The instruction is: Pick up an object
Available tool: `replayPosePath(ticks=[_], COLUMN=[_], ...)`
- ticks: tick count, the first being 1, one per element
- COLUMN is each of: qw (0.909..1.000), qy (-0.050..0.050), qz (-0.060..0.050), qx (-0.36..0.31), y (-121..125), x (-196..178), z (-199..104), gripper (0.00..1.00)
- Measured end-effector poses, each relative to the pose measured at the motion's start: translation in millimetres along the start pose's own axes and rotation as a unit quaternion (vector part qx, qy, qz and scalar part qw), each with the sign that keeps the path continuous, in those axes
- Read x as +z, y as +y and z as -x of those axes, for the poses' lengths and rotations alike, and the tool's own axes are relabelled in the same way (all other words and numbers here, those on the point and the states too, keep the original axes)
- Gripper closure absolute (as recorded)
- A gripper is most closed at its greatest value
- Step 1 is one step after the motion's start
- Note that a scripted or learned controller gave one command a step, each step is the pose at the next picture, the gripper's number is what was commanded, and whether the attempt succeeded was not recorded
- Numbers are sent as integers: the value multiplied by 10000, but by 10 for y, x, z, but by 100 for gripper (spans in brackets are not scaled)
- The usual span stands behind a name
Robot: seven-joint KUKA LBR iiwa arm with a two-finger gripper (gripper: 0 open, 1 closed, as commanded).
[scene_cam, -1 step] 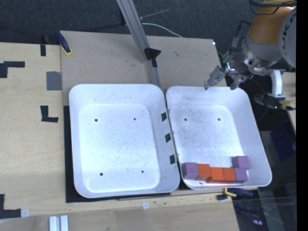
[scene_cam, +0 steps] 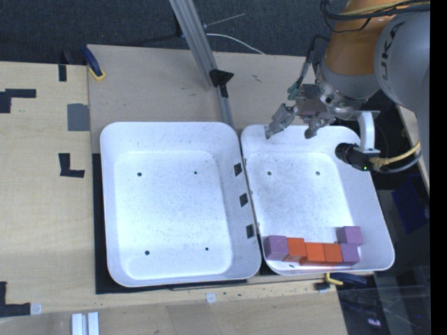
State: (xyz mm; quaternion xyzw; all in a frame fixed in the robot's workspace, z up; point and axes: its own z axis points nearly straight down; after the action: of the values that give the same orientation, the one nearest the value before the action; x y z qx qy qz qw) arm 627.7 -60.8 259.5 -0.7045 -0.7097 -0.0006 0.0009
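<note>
The gripper (scene_cam: 288,129) hangs over the far edge of the right bin (scene_cam: 363,187), its two fingers spread apart with nothing between them. The grey arm with its orange band (scene_cam: 363,30) comes in from the upper right. The blocks sit well away from it, bunched along the near wall of the right bin: a purple block (scene_cam: 276,246) at the left, orange blocks (scene_cam: 314,251) in the middle, and purple blocks (scene_cam: 349,243) stacked at the right end, all touching in a row. The left bin (scene_cam: 167,201) lies just beside the right one on the counter (scene_cam: 42,187). A metal pole (scene_cam: 195,33) slants above the bins
</note>
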Motion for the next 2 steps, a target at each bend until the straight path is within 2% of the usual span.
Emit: replayPosePath(ticks=[1,2], qw=[10000,10000], qy=[-2,-22], qz=[-6,-34], qx=[25,56], y=[-382,-311], x=[-159,538], z=[-77,467], gripper=[0,0])
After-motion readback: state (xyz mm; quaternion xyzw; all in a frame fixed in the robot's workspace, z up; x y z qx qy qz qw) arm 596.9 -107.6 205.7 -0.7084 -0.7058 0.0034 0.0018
